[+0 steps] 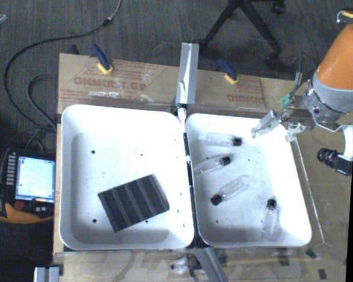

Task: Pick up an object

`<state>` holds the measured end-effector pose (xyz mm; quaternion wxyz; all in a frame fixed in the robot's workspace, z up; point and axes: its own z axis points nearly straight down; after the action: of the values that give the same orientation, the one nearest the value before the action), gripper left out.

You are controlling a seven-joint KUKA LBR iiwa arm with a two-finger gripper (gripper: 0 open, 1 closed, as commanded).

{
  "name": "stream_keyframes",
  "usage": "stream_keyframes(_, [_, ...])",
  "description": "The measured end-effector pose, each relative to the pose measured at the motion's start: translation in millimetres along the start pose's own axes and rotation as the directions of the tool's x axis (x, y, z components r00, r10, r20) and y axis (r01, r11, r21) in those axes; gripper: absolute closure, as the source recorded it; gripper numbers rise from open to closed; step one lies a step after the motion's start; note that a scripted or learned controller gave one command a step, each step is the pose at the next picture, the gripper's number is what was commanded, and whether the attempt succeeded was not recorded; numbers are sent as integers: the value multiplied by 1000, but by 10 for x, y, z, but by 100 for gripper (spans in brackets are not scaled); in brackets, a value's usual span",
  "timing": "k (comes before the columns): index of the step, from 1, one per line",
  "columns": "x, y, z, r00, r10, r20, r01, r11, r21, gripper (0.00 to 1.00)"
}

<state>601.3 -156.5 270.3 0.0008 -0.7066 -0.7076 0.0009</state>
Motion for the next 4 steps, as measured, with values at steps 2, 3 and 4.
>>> stream_keyframes(2, [518,599,1806,997,-72,-3,72,997,10,0])
stream_keyframes(3, [511,580,1730,997,-71,-3,71,997,18,100])
stream_keyframes(4, [1103,677,388,997,-72,1,72,997,-3,100])
